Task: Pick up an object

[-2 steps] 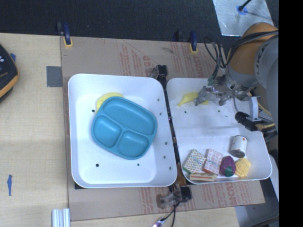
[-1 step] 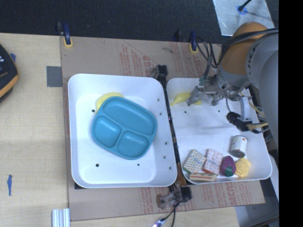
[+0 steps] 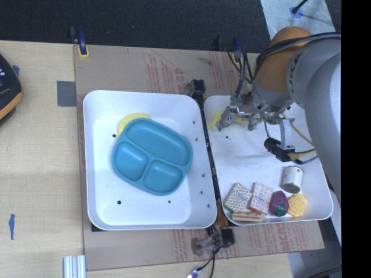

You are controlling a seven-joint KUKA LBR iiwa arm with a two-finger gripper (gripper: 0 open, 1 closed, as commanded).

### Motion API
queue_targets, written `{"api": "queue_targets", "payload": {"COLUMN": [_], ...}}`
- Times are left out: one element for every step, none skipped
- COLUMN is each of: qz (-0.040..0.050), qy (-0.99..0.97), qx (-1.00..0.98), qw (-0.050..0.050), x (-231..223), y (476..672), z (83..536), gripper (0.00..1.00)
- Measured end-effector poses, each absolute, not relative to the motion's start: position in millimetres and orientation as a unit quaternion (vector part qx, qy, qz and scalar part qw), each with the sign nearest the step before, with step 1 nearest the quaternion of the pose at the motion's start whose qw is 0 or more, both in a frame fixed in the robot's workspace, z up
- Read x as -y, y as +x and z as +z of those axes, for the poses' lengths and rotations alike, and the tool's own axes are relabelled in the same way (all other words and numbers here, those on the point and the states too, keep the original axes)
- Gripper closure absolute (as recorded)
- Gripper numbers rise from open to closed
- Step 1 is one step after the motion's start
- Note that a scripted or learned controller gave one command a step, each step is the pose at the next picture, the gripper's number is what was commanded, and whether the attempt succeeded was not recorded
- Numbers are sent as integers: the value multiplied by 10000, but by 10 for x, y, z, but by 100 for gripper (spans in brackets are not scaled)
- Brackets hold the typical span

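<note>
My gripper hangs low over the upper left corner of the right bin, its two grey fingers spread open with bare white floor between them. A small yellow object lies just left of the left finger, against the bin's wall. Along the bin's near edge lie a patterned packet, a pink box, a purple object, a yellow piece and a flat sandwich-like item. A white can lies above them.
In the left bin a blue divided plate lies over a yellow object. Black cable loops hang from the wrist over the right bin. A clamp sits between the bins at the back.
</note>
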State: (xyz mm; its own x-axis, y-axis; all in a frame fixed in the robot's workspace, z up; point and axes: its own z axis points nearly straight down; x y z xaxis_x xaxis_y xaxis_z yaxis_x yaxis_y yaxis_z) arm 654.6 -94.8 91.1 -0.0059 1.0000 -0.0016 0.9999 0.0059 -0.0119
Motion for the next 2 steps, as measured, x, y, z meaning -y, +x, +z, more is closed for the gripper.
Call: {"api": "queue_targets", "payload": {"qz": [49, 49], "qy": [-7052, -7052], "qx": [7089, 7090], "qw": [33, 33], "x": [945, 944], "y": [6546, 6546], "z": [912, 912], "gripper": [0, 0]}}
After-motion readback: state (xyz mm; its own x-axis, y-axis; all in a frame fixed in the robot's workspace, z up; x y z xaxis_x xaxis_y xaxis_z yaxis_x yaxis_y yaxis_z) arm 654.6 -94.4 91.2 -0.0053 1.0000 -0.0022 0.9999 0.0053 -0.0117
